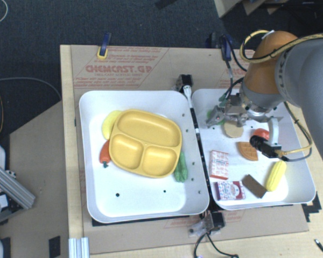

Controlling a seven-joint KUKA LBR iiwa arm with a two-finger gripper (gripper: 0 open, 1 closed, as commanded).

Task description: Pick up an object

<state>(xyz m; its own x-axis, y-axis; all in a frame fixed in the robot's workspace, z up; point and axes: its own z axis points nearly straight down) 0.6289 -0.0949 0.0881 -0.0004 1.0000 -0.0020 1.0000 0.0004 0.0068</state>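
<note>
- My tool (230, 115) hangs low over the far end of the right bin (307, 190), just above a round tan piece (233, 130); whether anything is gripped, I cannot tell.
- To do this well, I'd centre squarely over that piece, descend straight, and close before lifting.
- Other candidates lie nearby: a red item (261, 134), a brown cookie-like disc (248, 151), a yellow corn cob (275, 176), a dark block (253, 185) and two packets (219, 164).
- My arm (296, 74) reaches in from the right, wrist bent steeply down, orange band (266, 63) uppermost.
- The left bin (91, 160) holds a yellow divided tray (144, 142).
</note>
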